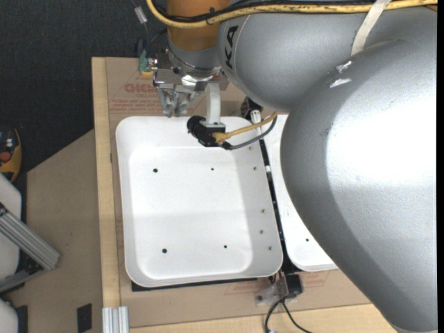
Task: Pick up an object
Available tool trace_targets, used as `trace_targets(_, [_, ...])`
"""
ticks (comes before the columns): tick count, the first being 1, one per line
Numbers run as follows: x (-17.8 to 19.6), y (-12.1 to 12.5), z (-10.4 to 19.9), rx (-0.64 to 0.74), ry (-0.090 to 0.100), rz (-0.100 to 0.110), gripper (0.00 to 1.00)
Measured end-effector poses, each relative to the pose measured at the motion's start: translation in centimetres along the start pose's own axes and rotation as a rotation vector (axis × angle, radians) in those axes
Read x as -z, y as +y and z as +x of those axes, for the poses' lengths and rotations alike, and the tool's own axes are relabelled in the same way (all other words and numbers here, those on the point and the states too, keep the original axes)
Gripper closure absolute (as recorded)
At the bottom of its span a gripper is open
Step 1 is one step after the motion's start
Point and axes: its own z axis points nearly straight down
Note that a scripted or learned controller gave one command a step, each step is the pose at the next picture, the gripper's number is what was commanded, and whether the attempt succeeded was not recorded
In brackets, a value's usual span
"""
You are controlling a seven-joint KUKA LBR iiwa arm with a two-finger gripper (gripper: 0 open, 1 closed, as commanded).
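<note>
Grey arm [333, 116] comes in from 3 o'clock and covers most of the right bin [305, 248]. Its orange band [194, 5] is at 12 o'clock. The gripper [171, 107] hangs at the left bin [187, 207] rim, about 11 o'clock, possibly touching. Brown bench [104, 186] underneath.

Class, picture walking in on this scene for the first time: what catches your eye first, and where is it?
The huge grey arm dominates, sweeping across the top and right of the view and covering most of the right bin. Its orange band stands out at top centre, with the gripper just below it at the far rim of the left bin, whose white floor shows small dark dots.
</note>
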Motion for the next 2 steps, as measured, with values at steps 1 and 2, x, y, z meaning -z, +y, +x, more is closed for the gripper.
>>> trace_targets(1, [7.2,0.2,-17.7,-0.022,-0.006,-0.019,1.0])
trace_targets(2, [9.9,-2.3,-18.7,-0.008,0.0,-0.013,1.0])
